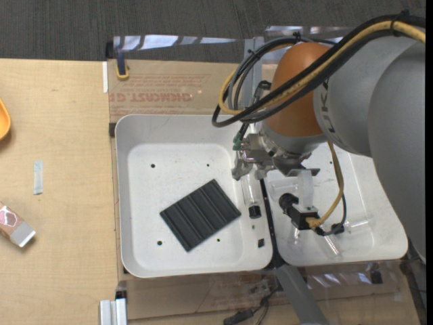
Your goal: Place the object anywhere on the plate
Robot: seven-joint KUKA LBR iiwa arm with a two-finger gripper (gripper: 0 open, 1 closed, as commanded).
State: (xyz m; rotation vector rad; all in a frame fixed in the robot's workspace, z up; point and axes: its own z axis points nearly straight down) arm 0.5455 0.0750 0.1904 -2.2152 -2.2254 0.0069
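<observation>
grey arm with the orange band (304, 93) is reaching in from the right and hanging over the ridge where the two shallow white bins meet. gripper (252, 205) is sitting low at the right wall of the left white bin (132, 181); whether it is apart or together, i cannot tell from this slant. nothing is showing in its grasp. dark grey ribbed rectangular plate (200, 214) is lying flat and turned at an angle on the left bin floor, just beside the gripper. the object to be placed i cannot pick out. judgement: placing step is not done, plate top is bare. next move is calling for a confirmed grasp, then a shift leftward over the plate before release.
</observation>
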